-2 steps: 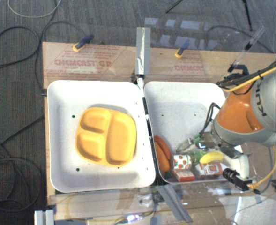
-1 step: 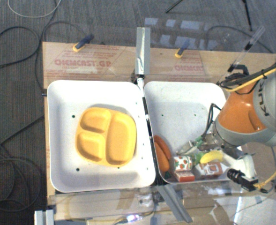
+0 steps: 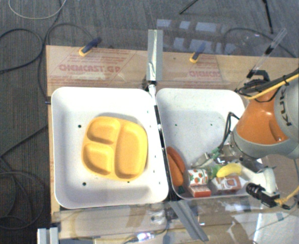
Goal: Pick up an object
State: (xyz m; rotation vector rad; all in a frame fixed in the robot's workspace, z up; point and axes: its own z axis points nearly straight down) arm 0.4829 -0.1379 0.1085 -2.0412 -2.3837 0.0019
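Several small things lie along the front of the right bin (image 3: 200,111). An orange-red sausage (image 3: 175,165) rests by the left wall. Beside it are a red-and-white carton (image 3: 198,177), a second small carton (image 3: 227,183) and a yellow banana (image 3: 228,170). My gripper (image 3: 218,156) comes down from the orange-banded wrist (image 3: 261,126) over the clutter just left of the banana, close above a small green and grey piece (image 3: 210,160). The wrist hides the part of the bin behind it.
The left bin (image 3: 68,111) holds a yellow divided tray (image 3: 116,146) in its middle. A metal divider (image 3: 154,60) runs between the bins. Cables lie on the floor at left and along the bench's right side.
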